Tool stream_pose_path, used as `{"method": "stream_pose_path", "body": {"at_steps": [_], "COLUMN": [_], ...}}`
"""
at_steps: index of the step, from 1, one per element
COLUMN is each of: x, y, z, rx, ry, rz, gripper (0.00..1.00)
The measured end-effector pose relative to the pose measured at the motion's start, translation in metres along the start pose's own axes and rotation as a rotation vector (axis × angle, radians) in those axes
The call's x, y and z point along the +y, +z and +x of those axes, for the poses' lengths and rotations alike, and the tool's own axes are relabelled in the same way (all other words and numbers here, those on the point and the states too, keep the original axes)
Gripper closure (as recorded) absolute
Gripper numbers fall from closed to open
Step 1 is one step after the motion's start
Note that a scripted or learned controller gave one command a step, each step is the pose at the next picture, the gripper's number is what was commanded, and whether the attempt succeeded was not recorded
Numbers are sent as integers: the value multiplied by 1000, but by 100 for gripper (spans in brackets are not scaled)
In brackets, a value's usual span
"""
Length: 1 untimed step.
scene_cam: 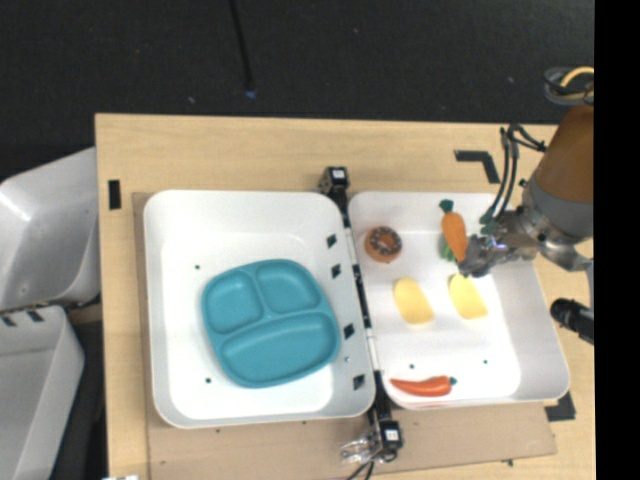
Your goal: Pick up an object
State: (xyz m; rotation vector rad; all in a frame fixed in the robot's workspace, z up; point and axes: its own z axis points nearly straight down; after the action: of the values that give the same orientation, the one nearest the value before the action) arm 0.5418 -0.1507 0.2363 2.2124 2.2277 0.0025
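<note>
In the right bin (520,363) lie an orange carrot (454,232) with a green top, a brown doughnut (382,243), two yellow pieces (412,300) (467,297), and a red chilli (421,386) at the front rim. My gripper (476,259) hangs low between the carrot's lower end and the right-hand yellow piece, reaching in from the right. It sits right against the carrot's tip.
The left bin (170,368) holds a blue divided plate (270,320). A black clamp (333,179) sits at the back of the ridge between the bins, with several small clips along it. Cables (510,158) trail behind the arm at the right.
</note>
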Motion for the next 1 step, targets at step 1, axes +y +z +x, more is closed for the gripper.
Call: {"method": "stream_pose_path", "body": {"at_steps": [1], "x": [17], "y": [-8], "z": [48], "rx": [1], "ry": [-1], "rz": [1], "gripper": [100]}}
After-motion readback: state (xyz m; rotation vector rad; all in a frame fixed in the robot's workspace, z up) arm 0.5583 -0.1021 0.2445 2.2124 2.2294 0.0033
